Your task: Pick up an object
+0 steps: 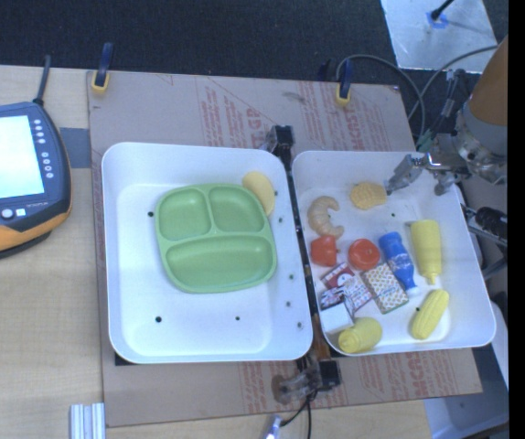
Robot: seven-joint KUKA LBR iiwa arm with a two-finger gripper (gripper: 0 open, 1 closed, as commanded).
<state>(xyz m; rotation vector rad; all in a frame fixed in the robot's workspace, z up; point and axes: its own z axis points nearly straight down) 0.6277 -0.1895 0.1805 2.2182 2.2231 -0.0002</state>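
- White bins sit side by side: your left bin (125, 245) holds a green divided plate (215, 237) with a pale yellow piece (260, 189) at its upper right corner.
- Your right bin (482, 323) is crowded: a shrimp-like piece (324, 215), two red pieces (324, 250) and (365, 253), a blue bottle (396, 259), a yellow bottle (426, 248), small cartons (363, 292), a corn cob (429, 314) and a yellow lump (360, 336).
- Nearest the gripper (401, 177) is a yellow ridged piece (368, 195), near the bin's upper edge, its long axis roughly left to right; it lies just left of the fingertip, apart from the shrimp below it.
- You see one grey finger slanting down-left; whether the pincer is open or closed cannot be told, and nothing shows between its fingers.
- Your arm is cut off at the right edge, and a handheld screen (11, 176) is cut off at the left.
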